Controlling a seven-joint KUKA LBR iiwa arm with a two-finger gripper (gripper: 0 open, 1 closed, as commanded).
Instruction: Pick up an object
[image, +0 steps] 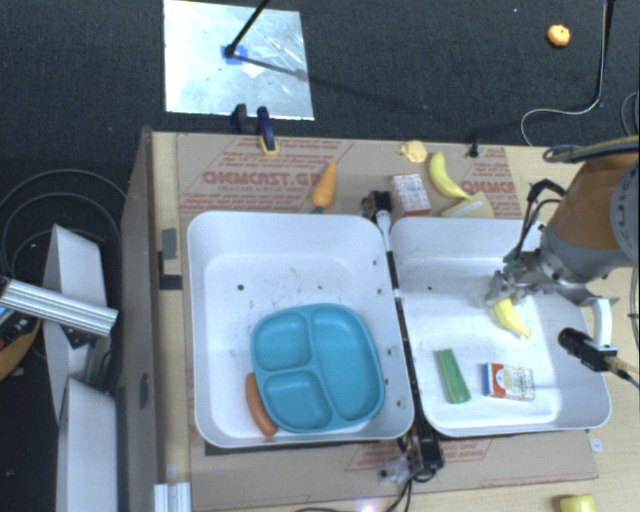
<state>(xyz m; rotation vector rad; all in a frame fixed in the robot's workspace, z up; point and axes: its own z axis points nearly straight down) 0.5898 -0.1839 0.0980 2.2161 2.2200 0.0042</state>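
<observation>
White plastic sets the scene: two shallow bins sit side by side on the counter (250, 175), which is lined with printed cardboard. The left bin (225, 250) holds a blue tray (315, 367) with three compartments, and an orange sausage (259, 404) lies just beside the tray's lower left edge. The right bin (440, 260) carries the likely targets. The arm (598, 225) reaches in from the right, its orange band above the wrist, and its gripper (507, 287) is down inside this bin near the upper right part of the floor. A banana (513, 317) lies directly under and touching the gripper's tip. Nearer the front wall are a green block (452, 376) and, just to its right, a small carton (508, 381), both well apart from the gripper. On the cardboard beyond the bins lie a second banana (445, 178), a small box (411, 193) and a carrot (323, 186).

The step in hand looks like the grasp itself, with the gripper lowered onto the banana. Whether the jaws are open or closed I cannot tell; the wrist hides them. The next move calls for a firm close across the banana's narrow width, then a straight lift, since a curved, smooth fruit may well slip or roll out
</observation>
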